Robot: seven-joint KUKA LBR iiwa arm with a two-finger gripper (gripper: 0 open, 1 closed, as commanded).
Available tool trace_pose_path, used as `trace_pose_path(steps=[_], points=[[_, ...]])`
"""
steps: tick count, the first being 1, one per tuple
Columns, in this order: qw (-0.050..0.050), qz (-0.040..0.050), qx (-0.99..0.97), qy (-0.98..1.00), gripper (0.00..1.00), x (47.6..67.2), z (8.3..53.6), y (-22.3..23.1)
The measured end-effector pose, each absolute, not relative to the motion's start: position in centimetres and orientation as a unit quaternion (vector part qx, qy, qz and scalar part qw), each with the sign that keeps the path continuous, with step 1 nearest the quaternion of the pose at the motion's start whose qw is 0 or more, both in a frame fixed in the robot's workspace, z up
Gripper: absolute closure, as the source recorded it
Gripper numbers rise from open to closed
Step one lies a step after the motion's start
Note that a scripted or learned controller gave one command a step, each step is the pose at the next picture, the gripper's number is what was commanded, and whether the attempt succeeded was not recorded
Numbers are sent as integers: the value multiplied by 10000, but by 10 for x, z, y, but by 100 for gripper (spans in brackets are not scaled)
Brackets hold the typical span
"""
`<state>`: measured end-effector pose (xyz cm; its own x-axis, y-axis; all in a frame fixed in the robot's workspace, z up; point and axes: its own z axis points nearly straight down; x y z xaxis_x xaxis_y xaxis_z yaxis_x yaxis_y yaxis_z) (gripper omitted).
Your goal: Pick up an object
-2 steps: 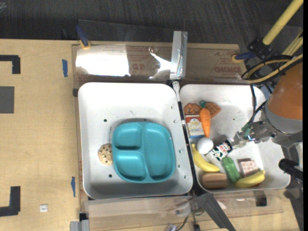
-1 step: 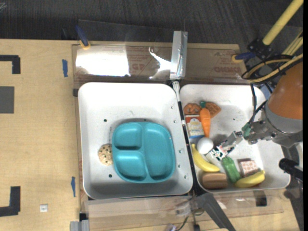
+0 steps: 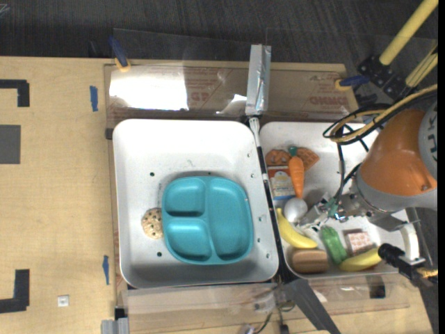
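Teal divided plate (image 3: 207,218) in white left bin (image 3: 132,152); tan speckled cookie (image 3: 152,223) beside it. Right white bin (image 3: 316,129) — orange carrot (image 3: 297,175), two yellow bananas (image 3: 295,232), green cylinder (image 3: 332,245), brown roll (image 3: 309,260). Tabletop (image 3: 52,186) light wood — blue tape bits (image 3: 93,97).

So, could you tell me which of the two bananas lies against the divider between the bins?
The left banana, beside the divider; the other banana lies near the front wall.

Robot arm (image 3: 400,176): grey casing with a broad orange band above the wrist; black cables loop beside it; metallic gripper (image 3: 321,214) hardware at the tip.
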<state>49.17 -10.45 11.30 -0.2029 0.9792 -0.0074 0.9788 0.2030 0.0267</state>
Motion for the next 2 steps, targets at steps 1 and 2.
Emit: trace_pose_path(steps=[1, 2], points=[[135, 87, 5884, 8084, 0, 542, 108, -103], [63, 24, 5247, 8513, 0, 599, 123, -106]])
